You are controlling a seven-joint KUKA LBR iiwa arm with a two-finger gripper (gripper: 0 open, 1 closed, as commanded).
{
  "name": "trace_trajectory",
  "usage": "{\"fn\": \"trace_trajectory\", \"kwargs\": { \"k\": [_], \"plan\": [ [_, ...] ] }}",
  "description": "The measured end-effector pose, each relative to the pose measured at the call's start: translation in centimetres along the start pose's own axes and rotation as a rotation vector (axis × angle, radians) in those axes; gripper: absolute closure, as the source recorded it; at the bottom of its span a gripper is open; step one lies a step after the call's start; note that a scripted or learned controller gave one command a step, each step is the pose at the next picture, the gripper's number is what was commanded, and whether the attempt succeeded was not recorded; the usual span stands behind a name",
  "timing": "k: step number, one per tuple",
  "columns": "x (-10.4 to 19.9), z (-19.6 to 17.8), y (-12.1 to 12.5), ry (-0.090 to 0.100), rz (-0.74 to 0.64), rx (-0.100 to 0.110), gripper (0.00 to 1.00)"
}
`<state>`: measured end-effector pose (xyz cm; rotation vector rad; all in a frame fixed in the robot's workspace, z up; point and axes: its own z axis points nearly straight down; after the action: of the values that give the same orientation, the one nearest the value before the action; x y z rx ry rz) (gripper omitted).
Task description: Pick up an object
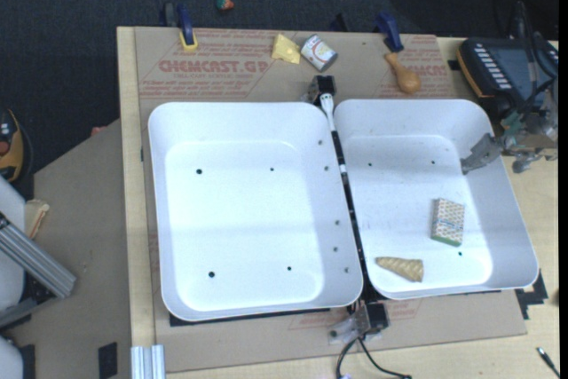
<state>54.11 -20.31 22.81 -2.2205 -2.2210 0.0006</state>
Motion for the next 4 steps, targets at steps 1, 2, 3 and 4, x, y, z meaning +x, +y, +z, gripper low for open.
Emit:
{"fn": "trace_trajectory", "kwargs": {
  "k": [1,2,3,4],
  "plan": [
    [-2.0,12.5,-2.6,0.006,0.002,0.010,0.00],
    [-1.0,13.8,-4.8,-0.005,0.003,-0.019,0.00],
    [0.1,13.8,-5.7,-0.008,0.003,-0.018,0.00],
    [0.2,12.7,-5.5,-0.007,0.001,-0.022,1.00]
  ]
}}
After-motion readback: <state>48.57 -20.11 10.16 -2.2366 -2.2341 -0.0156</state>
